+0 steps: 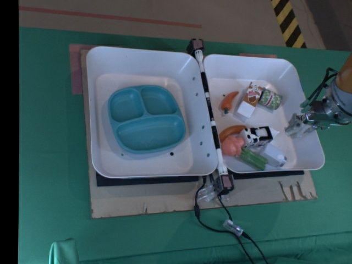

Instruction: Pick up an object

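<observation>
Two fingers [297, 126] hang over the right bin's [308, 147] rim.

text: nothing is reading legibly | small carton [252, 94] and can [270, 98] in right bin [308, 147]: printed labels are showing, too small to read

White bins [142, 56]: smooth plastic, soft sheen. Teal divided plate [146, 119]: glossy plastic. Bench [49, 147]: matt green cloth, slightly creased. Cardboard sheet [154, 205]: rough, frayed at edge. End effector [300, 124]: dull grey metal. Cow-print carton [257, 136]: printed paper.
</observation>
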### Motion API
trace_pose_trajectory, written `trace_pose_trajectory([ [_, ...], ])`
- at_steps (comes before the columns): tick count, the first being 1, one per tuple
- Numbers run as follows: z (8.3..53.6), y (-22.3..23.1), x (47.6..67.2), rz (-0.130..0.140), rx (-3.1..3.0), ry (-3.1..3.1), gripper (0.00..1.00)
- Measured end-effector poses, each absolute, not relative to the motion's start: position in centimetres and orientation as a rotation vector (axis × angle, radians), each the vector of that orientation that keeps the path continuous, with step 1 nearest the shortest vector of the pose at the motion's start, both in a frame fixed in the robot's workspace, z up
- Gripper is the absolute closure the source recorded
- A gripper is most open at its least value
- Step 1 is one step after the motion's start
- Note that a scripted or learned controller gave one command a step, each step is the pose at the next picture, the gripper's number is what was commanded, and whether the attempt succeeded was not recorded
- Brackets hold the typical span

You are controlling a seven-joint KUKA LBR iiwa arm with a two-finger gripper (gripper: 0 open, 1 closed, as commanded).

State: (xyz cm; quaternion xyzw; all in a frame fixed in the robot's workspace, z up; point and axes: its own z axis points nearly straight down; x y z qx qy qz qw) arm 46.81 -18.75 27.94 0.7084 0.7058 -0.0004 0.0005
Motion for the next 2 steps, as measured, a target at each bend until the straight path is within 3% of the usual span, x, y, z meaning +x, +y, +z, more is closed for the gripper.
trace_pose_trajectory([
  [1, 26.0, -18.7, 46.8, -0.001, 2.225, 2.217, 1.00],
  [2, 31.7, -18.7, 46.8, 0.000, 2.222, 2.215, 1.00],
])
